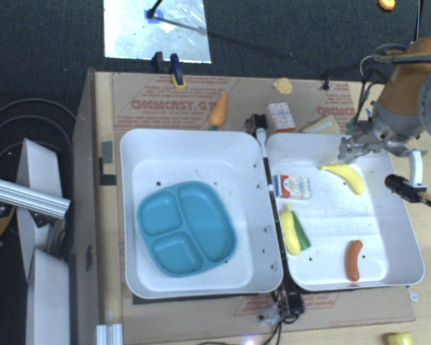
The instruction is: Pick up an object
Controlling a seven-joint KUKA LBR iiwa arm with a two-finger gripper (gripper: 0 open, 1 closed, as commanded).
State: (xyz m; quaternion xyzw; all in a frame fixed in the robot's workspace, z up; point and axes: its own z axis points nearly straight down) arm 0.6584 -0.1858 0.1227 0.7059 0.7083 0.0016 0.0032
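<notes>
A brown board printed with red lettering [172,103] carries two shallow white bins side by side, set on dark speckled flooring. To the far left lie a silver metal bar [27,197] and black cable loops; at the top a shiny foil sheet [158,20] rests on the floor.

The left white bin [136,149] holds one thing — a blue plastic tray with three compartments [187,227], sitting slightly toward the bin's lower half, with bare white floor all round it, widest along the top.

On the board above the bins sit one orange carrot-shaped toy [218,111] and one small red-and-white box [281,116].

The right white bin [395,264] holds four things: one white carton with a red label [293,187] near the dividing wall, one yellow-and-green corn-like toy [293,231] just below it, also close to that wall, one brownish-orange sausage-shaped toy [353,259] near the lower rim, and one yellow plastic banana [347,176] in the upper part. They lie apart from one another; the bin's middle and right side are bare.

The gripper [350,146] of the grey arm [409,92] hangs over the bin's upper edge, just above the banana's upper end. Nothing shows between its fingers, and whether they stand apart or together I cannot tell.
</notes>
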